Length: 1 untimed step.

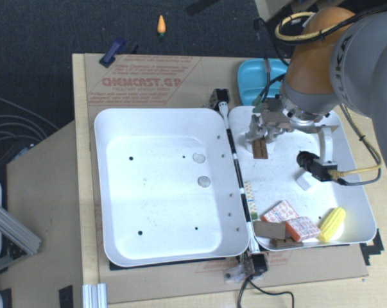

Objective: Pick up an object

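Note:
My gripper (260, 140) hangs over the back left part of the right bin (353, 191), close to the divider between the bins. A small brown block (260, 149) sits between its fingertips, and the fingers are shut on it. Along the right bin's front lie a yellow corn-shaped toy (332, 224), two red-and-white patterned blocks (291, 220) and a dark brown block (270, 230). A small white piece (303, 182) lies near the middle of that bin.
The left bin (110, 172) shows two small round marks (201, 170) on its floor. A light blue object (252, 82) sits behind the right bin, beside the arm. A blue item (112, 52) and a small orange one (161, 24) lie beyond the bench.

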Motion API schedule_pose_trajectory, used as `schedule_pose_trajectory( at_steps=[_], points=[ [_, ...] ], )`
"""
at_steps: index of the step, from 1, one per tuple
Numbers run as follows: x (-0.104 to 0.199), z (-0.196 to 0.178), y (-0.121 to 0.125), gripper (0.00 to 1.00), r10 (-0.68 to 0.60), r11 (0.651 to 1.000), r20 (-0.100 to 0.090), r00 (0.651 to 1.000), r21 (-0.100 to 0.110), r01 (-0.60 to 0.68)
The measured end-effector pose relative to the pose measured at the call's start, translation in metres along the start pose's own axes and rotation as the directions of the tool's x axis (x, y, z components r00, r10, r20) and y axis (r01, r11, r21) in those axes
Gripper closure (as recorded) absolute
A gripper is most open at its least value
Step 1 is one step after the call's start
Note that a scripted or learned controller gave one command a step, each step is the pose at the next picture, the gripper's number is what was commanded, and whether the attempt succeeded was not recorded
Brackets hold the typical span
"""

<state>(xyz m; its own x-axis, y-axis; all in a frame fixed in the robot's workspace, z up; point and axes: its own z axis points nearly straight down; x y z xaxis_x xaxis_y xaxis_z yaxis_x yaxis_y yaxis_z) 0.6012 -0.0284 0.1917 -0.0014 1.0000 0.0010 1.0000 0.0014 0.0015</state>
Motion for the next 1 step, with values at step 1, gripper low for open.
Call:
schedule_pose_trajectory(
  at_steps=[1],
  points=[
    [0.0857, -0.0394, -0.0394, 1.0, 0.001, 1.0, 0.0, 1.0, 0.004, -0.001]
  ],
)
